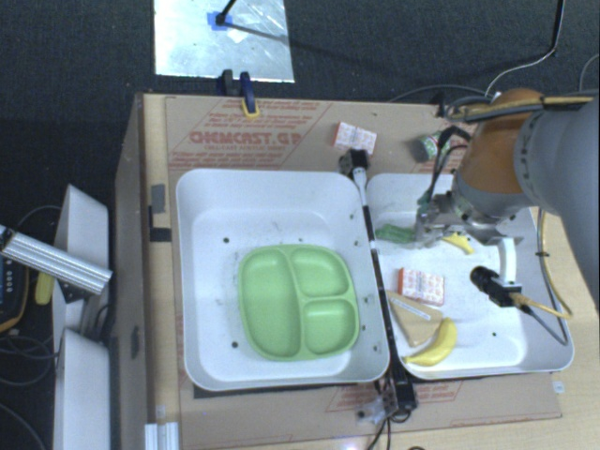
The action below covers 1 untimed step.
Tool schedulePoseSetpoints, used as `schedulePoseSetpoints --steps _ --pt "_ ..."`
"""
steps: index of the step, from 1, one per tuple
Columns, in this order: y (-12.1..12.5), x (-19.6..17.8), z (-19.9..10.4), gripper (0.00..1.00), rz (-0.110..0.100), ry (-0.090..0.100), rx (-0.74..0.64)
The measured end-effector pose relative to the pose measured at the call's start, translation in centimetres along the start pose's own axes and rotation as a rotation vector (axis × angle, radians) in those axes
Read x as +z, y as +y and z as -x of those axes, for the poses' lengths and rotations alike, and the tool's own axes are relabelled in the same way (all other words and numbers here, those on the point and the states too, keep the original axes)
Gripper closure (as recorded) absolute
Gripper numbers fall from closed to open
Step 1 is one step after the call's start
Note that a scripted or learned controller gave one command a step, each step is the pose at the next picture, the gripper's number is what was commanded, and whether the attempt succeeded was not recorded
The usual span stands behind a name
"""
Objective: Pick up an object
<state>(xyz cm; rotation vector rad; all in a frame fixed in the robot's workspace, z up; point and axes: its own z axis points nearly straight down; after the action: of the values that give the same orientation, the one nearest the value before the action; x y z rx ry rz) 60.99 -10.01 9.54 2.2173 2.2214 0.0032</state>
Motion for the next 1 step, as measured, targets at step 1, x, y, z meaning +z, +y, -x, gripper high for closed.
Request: schedulePoseSetpoints --steps 1 --pt "-3.97 -7.45 5.87 1.00 0.001 -0.002 0.002"
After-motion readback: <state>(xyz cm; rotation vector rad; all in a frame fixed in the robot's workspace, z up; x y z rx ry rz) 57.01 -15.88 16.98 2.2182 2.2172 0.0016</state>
